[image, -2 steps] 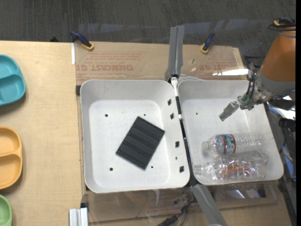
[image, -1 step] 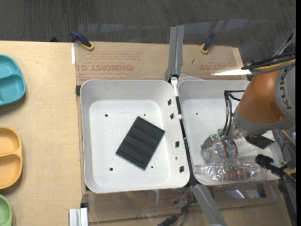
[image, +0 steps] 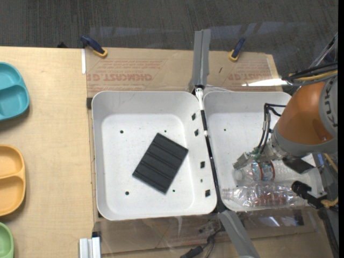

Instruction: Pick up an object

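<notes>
Grey arm [image: 309,123] with broad orange band, black cables, small metal claw [image: 251,161].

Robotics lab bench, clamped cardboard [image: 177,71] (spring clamps [image: 94,46]), twin white bins [image: 107,198], cabled arm [image: 306,117]

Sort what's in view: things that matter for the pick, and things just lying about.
For the pick: gripper, clear plastic package beneath it in the right bin, black ridged slab in the left bin.

Lying about: teal tray, orange tray, two clamps.

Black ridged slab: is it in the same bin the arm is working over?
No. The black ridged slab lies flat in the left bin, while the arm is over the right bin.
</notes>
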`<action>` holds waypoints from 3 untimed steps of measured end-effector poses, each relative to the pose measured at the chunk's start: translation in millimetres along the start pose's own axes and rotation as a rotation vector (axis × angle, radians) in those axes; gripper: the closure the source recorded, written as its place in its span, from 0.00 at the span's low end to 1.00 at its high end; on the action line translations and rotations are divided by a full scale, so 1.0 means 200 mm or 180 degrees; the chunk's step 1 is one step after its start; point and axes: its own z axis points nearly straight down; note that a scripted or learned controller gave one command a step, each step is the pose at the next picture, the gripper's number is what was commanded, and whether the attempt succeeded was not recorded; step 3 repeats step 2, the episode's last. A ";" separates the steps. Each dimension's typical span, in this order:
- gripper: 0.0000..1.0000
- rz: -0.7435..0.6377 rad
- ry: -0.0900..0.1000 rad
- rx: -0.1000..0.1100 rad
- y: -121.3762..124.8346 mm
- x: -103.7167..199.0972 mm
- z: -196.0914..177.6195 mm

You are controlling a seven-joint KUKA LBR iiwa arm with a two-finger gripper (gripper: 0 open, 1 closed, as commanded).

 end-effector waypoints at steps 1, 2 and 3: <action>0.00 -0.0087 0.0031 -0.0030 -0.03 -0.04 -0.01; 1.00 -0.0090 0.0029 -0.0049 -0.01 -0.03 -0.06; 1.00 -0.0090 0.0029 -0.0049 -0.01 -0.03 -0.06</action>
